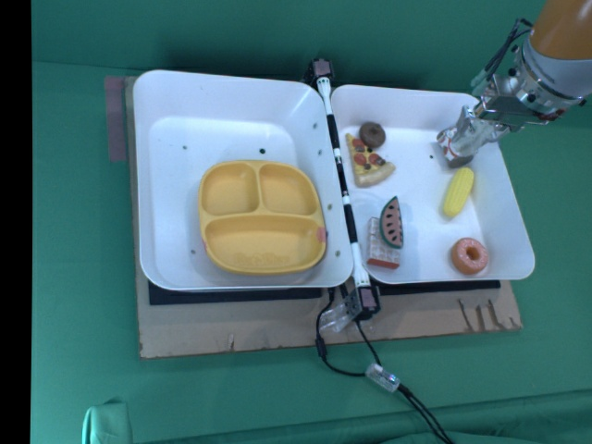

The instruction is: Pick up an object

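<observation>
Green cloth bench; pincer [456, 149], grip state unclear, beside ridged yellow corn [458, 192].

Orange-banded arm [566, 17] with silvery wrist, dark cables, pale metallic hand [458, 148].

a robotics lab: green-draped bench [231, 26], white bins [231, 100], toy food.

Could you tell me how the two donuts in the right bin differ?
The chocolate donut is dark brown and looks smaller; the orange donut is lighter and looks larger. The chocolate donut lies at the far left, by the pizza slice; the orange donut lies at the near right corner. Both are rings lying flat.
</observation>
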Motion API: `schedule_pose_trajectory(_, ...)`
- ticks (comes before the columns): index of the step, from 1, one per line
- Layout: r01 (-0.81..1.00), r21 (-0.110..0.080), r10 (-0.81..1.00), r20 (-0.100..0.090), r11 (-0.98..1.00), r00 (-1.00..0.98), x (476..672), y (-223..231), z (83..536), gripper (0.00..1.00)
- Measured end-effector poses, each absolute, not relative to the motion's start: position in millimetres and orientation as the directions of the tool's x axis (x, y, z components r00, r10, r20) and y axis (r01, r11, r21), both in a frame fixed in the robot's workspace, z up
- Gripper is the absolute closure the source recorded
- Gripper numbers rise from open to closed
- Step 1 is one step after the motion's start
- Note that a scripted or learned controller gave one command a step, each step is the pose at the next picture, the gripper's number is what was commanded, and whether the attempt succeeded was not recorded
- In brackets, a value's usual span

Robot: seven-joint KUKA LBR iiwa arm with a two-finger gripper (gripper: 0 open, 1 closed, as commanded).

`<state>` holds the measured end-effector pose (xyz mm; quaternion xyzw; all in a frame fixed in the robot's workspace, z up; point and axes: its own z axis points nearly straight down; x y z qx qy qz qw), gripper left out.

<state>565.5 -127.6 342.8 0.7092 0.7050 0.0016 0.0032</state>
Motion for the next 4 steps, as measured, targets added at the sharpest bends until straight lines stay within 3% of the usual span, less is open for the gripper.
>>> schedule_pose_trajectory(1,1.000,0.013,1.000,-0.007,-0.006,0.006,569.3,-182.9,198.4,0.00)
schedule_pose_trajectory(2,1.000,0.026,1.000,-0.014,-0.013,0.013,571.3,-186.6,214.0,1.00)
schedule_pose_trajectory(3,1.000,0.013,1.000,-0.004,-0.004,0.004,583.6,-107.9,332.7,1.00)
schedule_pose_trajectory(4,1.000,0.013,1.000,-0.004,-0.005,0.005,583.5,-108.0,332.6,0.00)
